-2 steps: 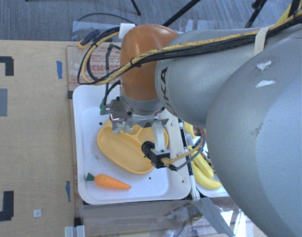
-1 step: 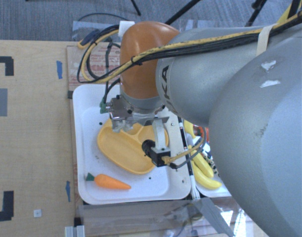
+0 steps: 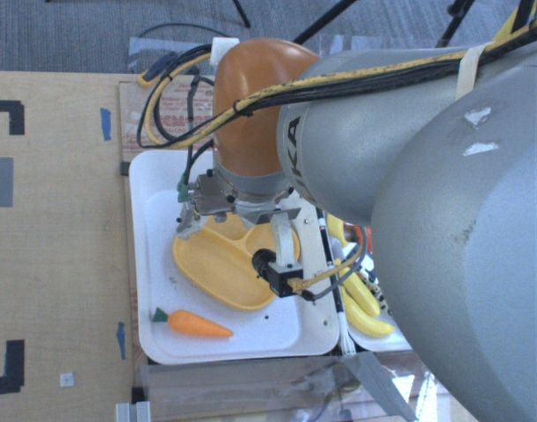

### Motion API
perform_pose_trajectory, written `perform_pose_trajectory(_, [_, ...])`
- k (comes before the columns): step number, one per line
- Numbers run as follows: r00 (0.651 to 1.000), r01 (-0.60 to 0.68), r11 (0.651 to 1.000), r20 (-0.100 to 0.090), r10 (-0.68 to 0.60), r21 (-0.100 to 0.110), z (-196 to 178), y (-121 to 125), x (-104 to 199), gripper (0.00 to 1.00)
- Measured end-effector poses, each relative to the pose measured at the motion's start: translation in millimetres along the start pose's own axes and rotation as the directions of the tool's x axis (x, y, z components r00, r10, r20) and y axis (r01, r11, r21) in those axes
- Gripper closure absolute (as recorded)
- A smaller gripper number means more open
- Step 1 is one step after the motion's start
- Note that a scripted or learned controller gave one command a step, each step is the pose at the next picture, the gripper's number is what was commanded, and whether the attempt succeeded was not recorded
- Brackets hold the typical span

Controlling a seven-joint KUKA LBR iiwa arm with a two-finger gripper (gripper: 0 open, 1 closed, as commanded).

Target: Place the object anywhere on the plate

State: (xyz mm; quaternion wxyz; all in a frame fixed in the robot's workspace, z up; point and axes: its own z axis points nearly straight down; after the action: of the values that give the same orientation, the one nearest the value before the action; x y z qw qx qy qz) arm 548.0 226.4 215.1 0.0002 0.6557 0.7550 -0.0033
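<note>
The big grey robot arm with the orange band is leaning in over the shallow yellow plastic plate. The gripper is hanging right above the plate's far side. I cannot tell if the gripper is let go, squeezed shut, or grasping something, because the wrist is hiding it from above.

The small orange toy carrot with a green top is lying flat just beside the plate's near edge, not on it. I am guessing the carrot is the thing to move.

To do this step well, the arm is needing to come off the plate toward the carrot, go down slowly, and pinch it across its thin middle. The carrot is round and smooth, so it may roll or slip. After that, a short lift and a gentle drop onto the plate should do.

The plate is sitting in a shallow white plastic bin. Yellow toy bananas are lying past the plate's right side. A pale wooden bench is spreading out to the plate's left, and grey carpet is showing far beyond the plate.
</note>
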Motion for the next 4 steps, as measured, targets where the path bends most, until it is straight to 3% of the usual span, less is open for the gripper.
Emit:
perform_pose_trajectory(1, [1.0, -0.008, 1.0, -0.003, 0.008, -0.002, -34, 25, -12, 0.0])
perform_pose_trajectory(2, [1.0, -0.004, 1.0, 0.0, 0.004, 0.0, -40, 26, -10, 1.0])
perform_pose_trajectory(3, [1.0, 0.031, 1.0, -0.003, -0.031, 0.001, -7, 5, -7, 1.0])
perform_pose_trajectory(4, [1.0, 0.031, 1.0, -0.003, -0.031, 0.001, -8, 5, -7, 0.0])
